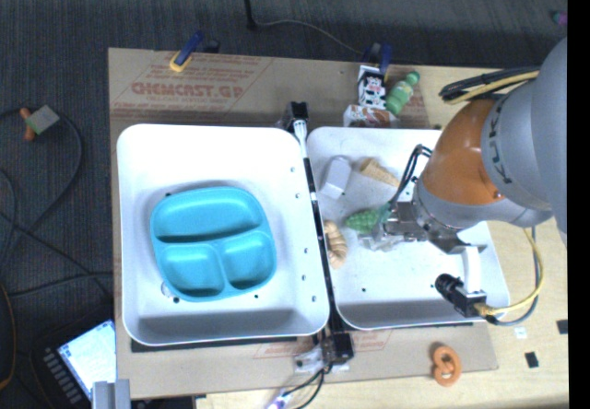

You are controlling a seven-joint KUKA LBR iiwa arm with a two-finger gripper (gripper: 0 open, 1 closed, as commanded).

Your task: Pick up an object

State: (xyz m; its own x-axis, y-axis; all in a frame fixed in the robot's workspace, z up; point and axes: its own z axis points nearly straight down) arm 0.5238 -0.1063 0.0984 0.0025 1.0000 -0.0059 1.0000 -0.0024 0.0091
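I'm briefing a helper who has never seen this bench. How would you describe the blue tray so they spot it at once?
Find the two white bins side by side; take the left bin, the one away from the grey and orange arm. The blue tray lies flat in its middle. It is a large rounded turquoise dish split into three compartments, unlike the small mixed items heaped in the right bin.

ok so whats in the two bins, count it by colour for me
blue: 1, divided tray in the left bin
green: 1, leafy toy by the gripper, right bin
tan: 2, wedge, small piece
grey-white: 1, block
total: 5
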